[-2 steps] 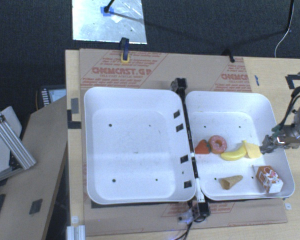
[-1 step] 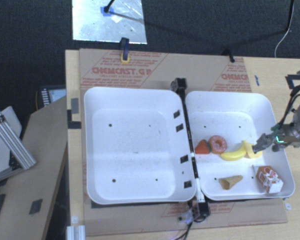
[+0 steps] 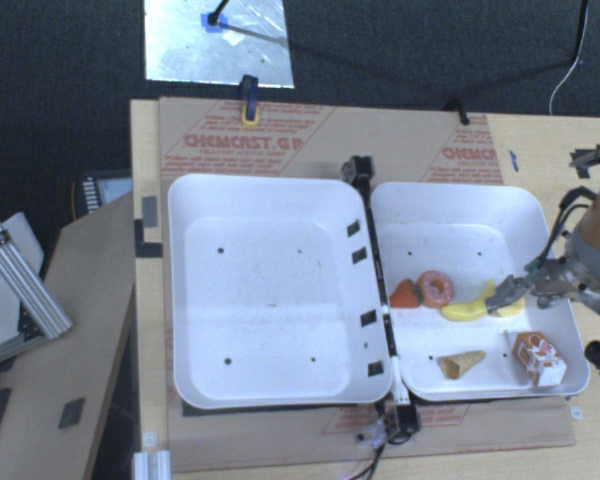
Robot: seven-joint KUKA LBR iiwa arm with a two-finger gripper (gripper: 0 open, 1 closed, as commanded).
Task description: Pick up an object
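Our end effector (image 3: 507, 295) sits low over the curved yellow plastic banana (image 3: 472, 310); we cannot tell its opening, and it may slip off the curve

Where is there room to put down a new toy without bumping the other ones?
The left bin has bare floor from wall to wall. In the right bin, the far strip behind the donut is bare too. The near half is crowded: strawberry, donut, banana, cone and small box, with the pincer at the banana.
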